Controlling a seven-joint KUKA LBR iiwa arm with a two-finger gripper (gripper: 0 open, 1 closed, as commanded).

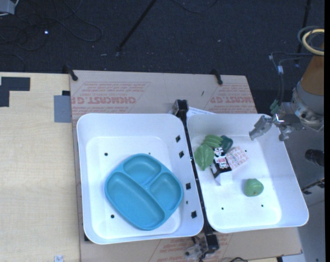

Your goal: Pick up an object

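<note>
Nothing is picked out as the target, so any object in the right bin (285, 201) could serve; the easiest looks to be the small green round object (253, 188), which lies alone on the bin floor toward the near right corner, apart from everything else. Toward the bin's left wall, beside the black divider (189, 162) between the bins, sits a tight cluster: a green leafy piece (207, 153), a dark black-and-white item (221, 164) and a white packet with red print (238, 157), all touching or overlapping. The left bin (94, 141) carries a blue divided plate (143, 191), lying flat across its floor toward the near edge.

The gripper (269, 125) hangs over the right bin's far right corner, well apart from every object and holding nothing; whether it is spread or closed cannot be told at this angle (its tips blur into the wrist hardware).

The risks, as a judgement: a descent into the cluster could close on two things at once or only nudge them apart; the round object may roll away from a closing finger; the packet lies flat and offers little edge; a low approach from that corner could clip the bin's rim.
</note>
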